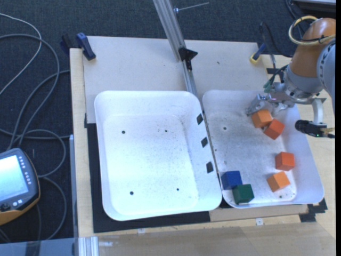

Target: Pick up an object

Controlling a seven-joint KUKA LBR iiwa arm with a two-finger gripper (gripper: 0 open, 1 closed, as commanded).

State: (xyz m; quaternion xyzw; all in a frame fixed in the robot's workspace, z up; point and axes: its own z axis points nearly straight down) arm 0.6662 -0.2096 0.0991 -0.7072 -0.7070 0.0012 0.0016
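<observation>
No lettering, labels, brand marks or numbers can be read anywhere here; the lit screen of the handheld control pendant (13, 183), left of the tabletop (138, 68), is too blurred to make out.

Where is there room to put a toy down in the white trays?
The left white plastic bin is bare throughout. In the right white bin, the middle strip is free, between the divider and the orange blocks. It is crowded near the claw and by the blue cube and green cube.
</observation>
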